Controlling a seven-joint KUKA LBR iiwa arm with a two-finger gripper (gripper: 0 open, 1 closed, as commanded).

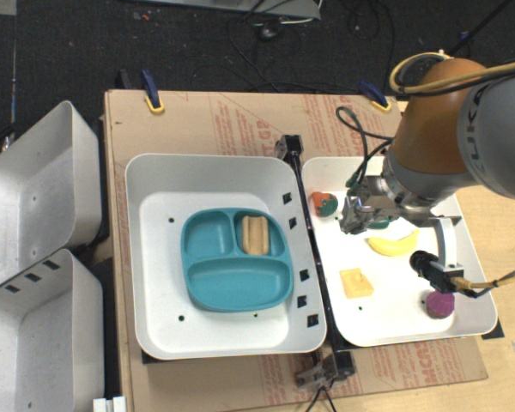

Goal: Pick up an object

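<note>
The arm (451, 118) reaches in from the right over the right bin (472, 324), its orange band above the wrist and its pincer (358, 217) low over the bin's upper left part. Whether the pincer is apart or together cannot be told, since the wrist hides most of it from above. Nothing shows between it.

In the right bin lie several small things. A red and green piece (325, 203) sits near the bin's upper left corner, just left of the pincer. A teal object (379, 222) lies partly under the wrist, just beside the pincer. A banana (392, 245) rests just below it, near the bin's middle. A yellow block (356, 282) lies lower, toward the left wall. A purple object (439, 304) sits near the lower right corner, close to a black fitting (428, 267) with a cable.

The left bin (150, 230) holds a teal tray (232, 269) with compartments. A tan piece (255, 234) lies in the tray's upper right compartment.

Both bins stand side by side on the counter (240, 118).
</note>
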